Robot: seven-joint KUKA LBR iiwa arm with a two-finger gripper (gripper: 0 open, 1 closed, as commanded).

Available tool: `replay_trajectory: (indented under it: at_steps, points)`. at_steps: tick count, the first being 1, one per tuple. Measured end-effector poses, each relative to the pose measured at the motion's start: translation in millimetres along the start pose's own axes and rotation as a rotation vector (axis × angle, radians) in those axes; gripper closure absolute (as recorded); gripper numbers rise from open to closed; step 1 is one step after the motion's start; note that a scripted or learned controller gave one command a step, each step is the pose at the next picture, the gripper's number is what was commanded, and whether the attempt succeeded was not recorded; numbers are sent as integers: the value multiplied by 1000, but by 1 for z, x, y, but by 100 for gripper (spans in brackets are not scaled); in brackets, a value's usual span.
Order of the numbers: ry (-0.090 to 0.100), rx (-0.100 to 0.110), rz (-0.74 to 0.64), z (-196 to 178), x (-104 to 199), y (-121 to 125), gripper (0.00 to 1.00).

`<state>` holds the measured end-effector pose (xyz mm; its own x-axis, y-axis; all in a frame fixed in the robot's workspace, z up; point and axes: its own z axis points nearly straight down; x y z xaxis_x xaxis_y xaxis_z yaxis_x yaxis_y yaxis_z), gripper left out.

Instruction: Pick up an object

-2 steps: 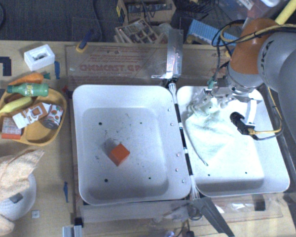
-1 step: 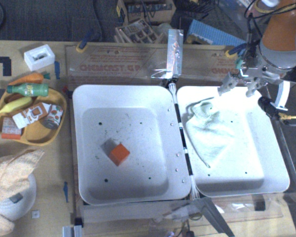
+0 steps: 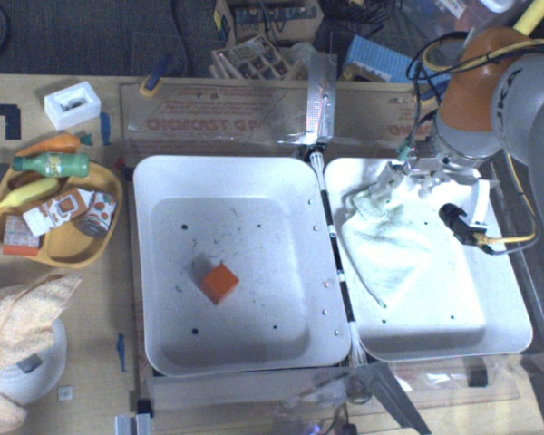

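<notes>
Hovering at the right white bin, my pincer sits over a crumpled pale cloth; its grip I cannot tell. I should descend straight, pinching a raised fold.

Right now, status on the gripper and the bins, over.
Gripper low in right bin, at the white cloth's top edge. Grasp unconfirmed. Orange block alone in left bin, untouched.
</notes>
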<state>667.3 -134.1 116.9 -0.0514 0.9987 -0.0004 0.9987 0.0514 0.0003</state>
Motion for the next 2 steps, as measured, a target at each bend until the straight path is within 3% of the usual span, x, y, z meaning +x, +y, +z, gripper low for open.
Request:
replay_trajectory:
  at_steps: [1, 2]
  points:
    - [-1, -4, -63, -69, 58, 3, 0]
    - [-2, -7, -127, 27, 13, 2, 0]
